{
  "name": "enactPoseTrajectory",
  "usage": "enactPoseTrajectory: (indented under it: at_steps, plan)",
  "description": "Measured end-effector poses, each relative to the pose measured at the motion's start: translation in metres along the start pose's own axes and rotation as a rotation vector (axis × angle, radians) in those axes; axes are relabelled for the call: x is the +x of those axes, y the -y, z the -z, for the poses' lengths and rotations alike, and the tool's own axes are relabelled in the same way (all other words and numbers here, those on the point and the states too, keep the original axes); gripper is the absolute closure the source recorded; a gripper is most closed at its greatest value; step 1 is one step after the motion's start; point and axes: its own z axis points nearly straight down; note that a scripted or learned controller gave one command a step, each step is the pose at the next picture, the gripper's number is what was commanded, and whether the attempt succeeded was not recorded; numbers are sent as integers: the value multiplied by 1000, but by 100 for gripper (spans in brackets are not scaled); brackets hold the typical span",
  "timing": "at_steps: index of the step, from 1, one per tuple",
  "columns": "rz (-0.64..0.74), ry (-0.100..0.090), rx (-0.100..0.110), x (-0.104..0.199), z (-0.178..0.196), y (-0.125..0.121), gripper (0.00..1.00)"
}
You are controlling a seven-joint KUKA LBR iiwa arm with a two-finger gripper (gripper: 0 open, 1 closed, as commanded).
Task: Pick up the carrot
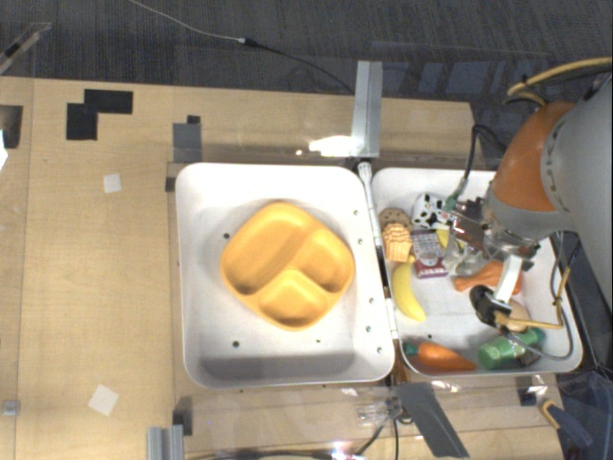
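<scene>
carrot (444,356) lies flat at 6 o'clock of right bin (567,360), just beside green toy (504,353) | hand (484,253) hovers above at 12; grip state cannot tell | likely light, stiff, smooth plastic; pinch across thick mid-body

Carrot (443,356) right of plate (287,264)

The scene is lit evenly and fairly brightly from above. A glare patch is seen on the table (57,286) at the upper centre of the frame, beside the metal bracket (368,108), and smaller glints at the bottom centre. A soft shadow is cast inside the left bin (196,257) along its lower wall. The whole frame is slightly soft and grainy, and fine detail at right is smeared
</scene>
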Motion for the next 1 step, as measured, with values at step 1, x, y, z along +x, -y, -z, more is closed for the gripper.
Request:
enactPoseTrajectory:
  at_steps: [1]
  plan:
    - [25, 1, -10, -101, 0, 42, 100]
